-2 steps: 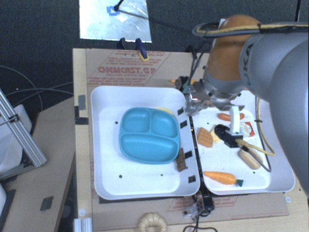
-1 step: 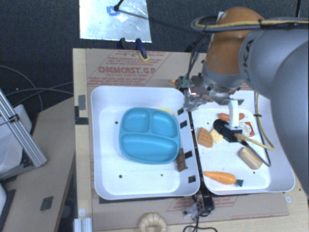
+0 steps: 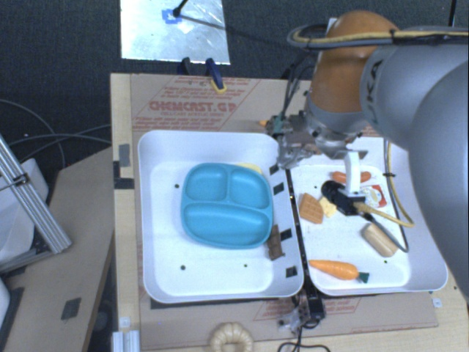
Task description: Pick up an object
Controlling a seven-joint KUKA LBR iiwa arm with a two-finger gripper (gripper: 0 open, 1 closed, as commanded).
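My gripper (image 3: 291, 152) hangs low over the divider between the two bins, at their far end. The right bin (image 3: 414, 266) holds a carrot (image 3: 335, 269) at the front, a tan waffle piece (image 3: 311, 209), a small yellow cube (image 3: 329, 209), a wooden cylinder (image 3: 379, 239), a red and white packet (image 3: 374, 195) and a small orange piece (image 3: 340, 176). None of them touches the gripper. In the left bin (image 3: 165, 270) a blue divided plate (image 3: 227, 204) lies flat, with a brown piece (image 3: 275, 243) at its right and a pale yellow thing (image 3: 251, 168) behind it.
The grey arm (image 3: 410, 86) covers the right bin's far right corner. Cardboard (image 3: 190, 101) lies under both bins, a blue clamp (image 3: 215, 75) at its far edge. A silver sheet (image 3: 172, 20) lies beyond. A pale ring (image 3: 231, 337) sits at the front.
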